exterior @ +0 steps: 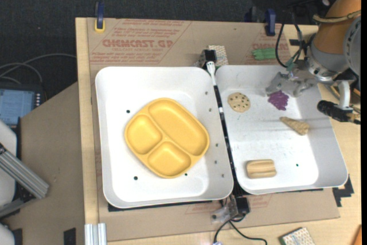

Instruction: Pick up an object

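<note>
Nearest the camera, in the right-hand shallow white bin, a tan bun-shaped block lies close to the front wall. Farther in, a small tan cone-shaped piece rests on its side toward the right of that bin, and a round speckled cookie sits near the divider between the bins. The left-hand white bin holds a yellow three-compartment plastic tray, set at a slant and roughly centred. Farther back in the right bin lies a small purple crumpled-looking object, and just behind and above it hangs the grey two-finger gripper of the arm that reaches in from the right. Whether its fingers stand apart or together cannot be told from this angle; nothing is visibly held between them.

Judged from this, the step in hand is the approach: the gripper sits close over the purple object, which looks the likeliest target, and no grasp is made yet. The next move calls for coming down squarely over that piece, closing on it, then lifting clear of the bin floor. Being small and low, it could easily slip out.
</note>
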Motion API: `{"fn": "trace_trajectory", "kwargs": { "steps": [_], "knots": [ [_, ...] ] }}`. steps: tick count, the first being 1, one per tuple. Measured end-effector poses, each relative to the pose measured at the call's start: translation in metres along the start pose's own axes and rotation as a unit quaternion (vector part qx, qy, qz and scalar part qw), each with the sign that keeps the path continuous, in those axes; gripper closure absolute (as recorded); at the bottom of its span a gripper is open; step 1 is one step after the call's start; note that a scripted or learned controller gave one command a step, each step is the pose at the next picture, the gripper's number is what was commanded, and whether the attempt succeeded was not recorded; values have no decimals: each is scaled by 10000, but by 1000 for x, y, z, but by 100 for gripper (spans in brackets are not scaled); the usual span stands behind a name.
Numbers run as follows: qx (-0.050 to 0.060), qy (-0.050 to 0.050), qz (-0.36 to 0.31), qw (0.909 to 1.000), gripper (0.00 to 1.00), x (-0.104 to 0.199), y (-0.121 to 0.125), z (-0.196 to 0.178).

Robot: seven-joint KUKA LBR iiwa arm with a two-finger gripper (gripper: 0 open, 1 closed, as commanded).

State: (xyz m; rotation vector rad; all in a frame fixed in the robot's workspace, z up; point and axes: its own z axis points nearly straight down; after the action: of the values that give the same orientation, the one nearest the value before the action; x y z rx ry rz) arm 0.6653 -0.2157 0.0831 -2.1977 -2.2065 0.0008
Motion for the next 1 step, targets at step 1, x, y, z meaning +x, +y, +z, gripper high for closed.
{"fn": "trace_trajectory", "kwargs": {
  "steps": [1],
  "knots": [
    [0, 0, 1, 10000, 0, 0, 0, 0]
  ]
}}
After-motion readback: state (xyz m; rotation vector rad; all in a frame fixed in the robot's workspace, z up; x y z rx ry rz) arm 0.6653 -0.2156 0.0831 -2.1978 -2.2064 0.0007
